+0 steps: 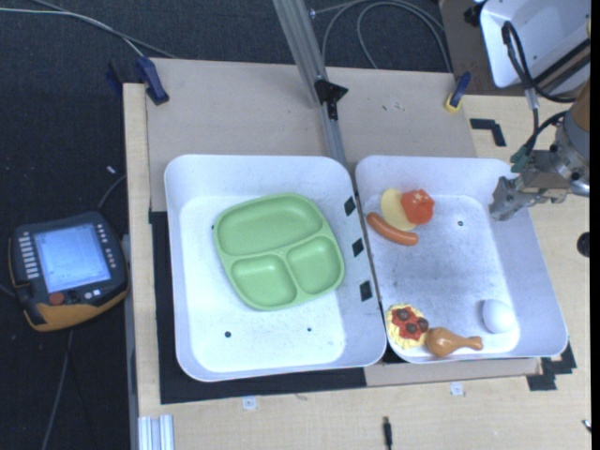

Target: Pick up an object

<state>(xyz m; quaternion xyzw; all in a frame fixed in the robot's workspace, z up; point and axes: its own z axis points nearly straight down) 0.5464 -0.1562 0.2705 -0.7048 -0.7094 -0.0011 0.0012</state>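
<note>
The grey two-finger gripper [506, 198] hovers over the right white plastic bin's [548, 293] far right rim; whether its jaws are parted, I cannot tell. Nearer left lie a red tomato-shaped toy [418, 205], brown sausage [392, 230] and white egg [497, 316].

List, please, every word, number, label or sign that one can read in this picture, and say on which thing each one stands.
No text can be read in this picture.
The handheld control pendant on the floor has a lit screen, but its content is too small and blurred to read.
The green divided plate, the two white bins and the toy foods, such as the sausage, show no lettering.
</note>
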